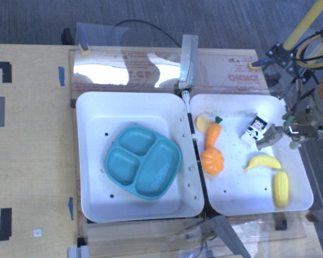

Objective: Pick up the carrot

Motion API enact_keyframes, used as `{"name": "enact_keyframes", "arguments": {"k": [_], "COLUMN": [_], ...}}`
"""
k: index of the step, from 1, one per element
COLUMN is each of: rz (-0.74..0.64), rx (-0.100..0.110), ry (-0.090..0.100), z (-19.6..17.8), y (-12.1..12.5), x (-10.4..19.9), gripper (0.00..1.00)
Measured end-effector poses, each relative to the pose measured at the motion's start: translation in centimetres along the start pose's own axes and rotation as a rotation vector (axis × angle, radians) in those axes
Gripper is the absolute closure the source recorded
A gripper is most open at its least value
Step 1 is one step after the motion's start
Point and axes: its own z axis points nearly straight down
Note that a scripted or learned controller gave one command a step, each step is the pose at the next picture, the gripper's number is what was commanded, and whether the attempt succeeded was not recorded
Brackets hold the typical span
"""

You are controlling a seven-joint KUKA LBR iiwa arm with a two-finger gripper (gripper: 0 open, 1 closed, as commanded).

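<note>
At the near edge of the desk, the right-hand white bin (304, 198) serves as the landmark: a corn cob (280, 187) lies in its near right corner, with a banana (263, 162) just beyond it. Against this bin's left wall sits a small orange pumpkin-like piece (213, 160), and touching it on the far side lies the carrot (213, 133), orange with a dark green top (218, 120). Its long axis runs nearly front to back, tilted slightly, green end pointing away from the camera, beside a pale yellow piece (203, 123). The gripper (272, 136) hovers over the bin's right side, near a small white carton (257, 128); whether its jaws are released or clenched cannot be told from this slanted view, and nothing is seen between them. The carrot lies well to the camera's left of the jaws, across the bin floor, so the coming reach likely runs leftward. Left of the landmark bin, a second white bin (97, 112) holds a blue divided plate (144, 162).
</note>
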Motion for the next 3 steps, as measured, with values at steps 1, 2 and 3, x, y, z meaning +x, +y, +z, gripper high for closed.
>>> {"name": "enact_keyframes", "arguments": {"k": [1, 2, 3], "rz": [0.000, -0.087, -0.079], "rx": [0.010, -0.016, -0.007], "ry": [0.003, -0.005, -0.002], "z": [9.8, 18.6, 19.0], "y": [6.7, 15.4, 9.1], "x": [6.6, 2.4, 2.1], "gripper": [0.00, 0.00, 0.00]}}
